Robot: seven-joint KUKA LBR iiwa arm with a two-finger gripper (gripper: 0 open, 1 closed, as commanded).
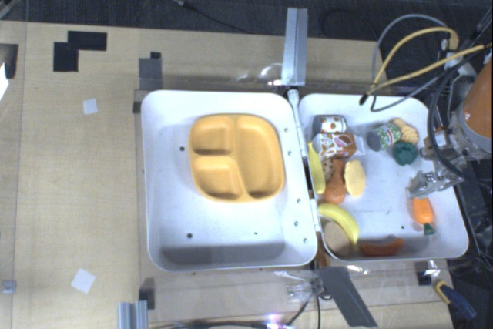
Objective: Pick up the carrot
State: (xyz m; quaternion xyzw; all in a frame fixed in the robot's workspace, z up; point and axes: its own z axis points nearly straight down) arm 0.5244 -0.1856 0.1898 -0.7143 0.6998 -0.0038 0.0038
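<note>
Bench (pixel 69 189) is bearing two white bins: the left bin (pixel 166 166) is holding a yellow divided plate (pixel 235 156), the right bin (pixel 385 208) a clutter of toy food. At the frame's right edge the arm (pixel 479 108) is poising its gripper (pixel 426 182) just above the carrot (pixel 423 212) (whether the gripper is parted or clenched cannot be told). Approach appears to be under way; next comes descent and closure. A printed can (pixel 333 136) is showing no legible writing.
</note>
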